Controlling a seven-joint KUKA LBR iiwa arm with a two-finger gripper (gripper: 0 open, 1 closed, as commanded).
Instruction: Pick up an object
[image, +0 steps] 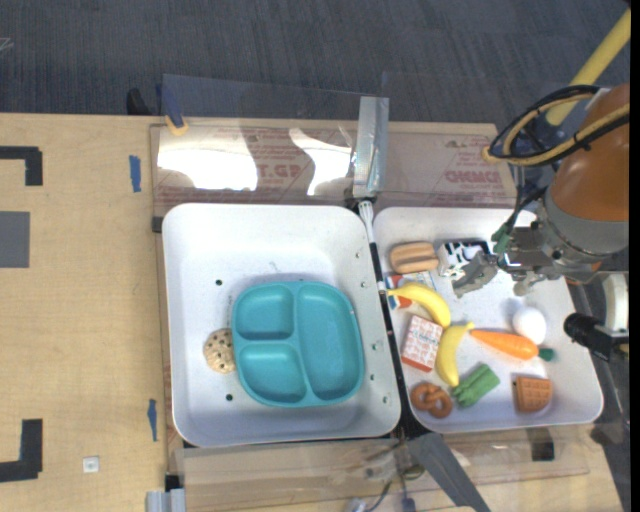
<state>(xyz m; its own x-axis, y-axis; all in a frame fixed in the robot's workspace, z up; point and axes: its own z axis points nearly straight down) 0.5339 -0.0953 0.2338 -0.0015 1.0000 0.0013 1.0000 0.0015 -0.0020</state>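
My gripper (472, 274) hangs over the back of the right bin (590, 400), reaching in from the right under the orange-banded wrist. A black and white object (458, 251) lies just beyond its tip, and a hot dog (413, 257) sits to the left of that. Below the gripper are a yellow banana (436, 310), a red and white box (421, 343), an orange carrot (505, 343) and a white egg (529, 324). Nothing shows as held.
Along the right bin's front lie a pretzel (432, 399), a green piece (475, 386) and an orange-brown pastry (531, 393). The left bin (190, 240) holds a teal divided plate (297, 342) and a cookie (218, 350). Yellow and black cables (545, 120) loop above the arm.
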